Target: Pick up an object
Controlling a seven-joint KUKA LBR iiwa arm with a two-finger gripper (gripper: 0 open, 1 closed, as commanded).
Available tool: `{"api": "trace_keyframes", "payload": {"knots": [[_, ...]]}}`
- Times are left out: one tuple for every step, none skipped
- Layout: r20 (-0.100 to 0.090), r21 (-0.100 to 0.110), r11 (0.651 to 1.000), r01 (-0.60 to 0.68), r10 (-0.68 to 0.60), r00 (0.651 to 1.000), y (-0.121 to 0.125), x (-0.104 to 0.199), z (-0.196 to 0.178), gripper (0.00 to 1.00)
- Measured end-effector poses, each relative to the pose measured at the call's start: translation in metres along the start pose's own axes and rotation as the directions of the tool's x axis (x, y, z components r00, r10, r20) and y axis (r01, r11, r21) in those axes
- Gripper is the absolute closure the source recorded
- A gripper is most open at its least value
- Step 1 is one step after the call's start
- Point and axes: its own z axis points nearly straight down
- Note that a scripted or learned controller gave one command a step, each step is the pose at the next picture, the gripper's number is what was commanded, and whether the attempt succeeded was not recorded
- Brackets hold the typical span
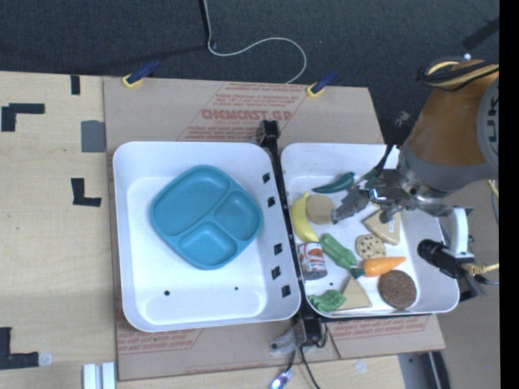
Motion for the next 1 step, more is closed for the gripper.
{"api": "trace_keyframes", "payload": {"knots": [[-0.002,0.000,1.000,0.003,-0.003,1.000,-0.0428,0.0379,-0.0369,0.00]]}}
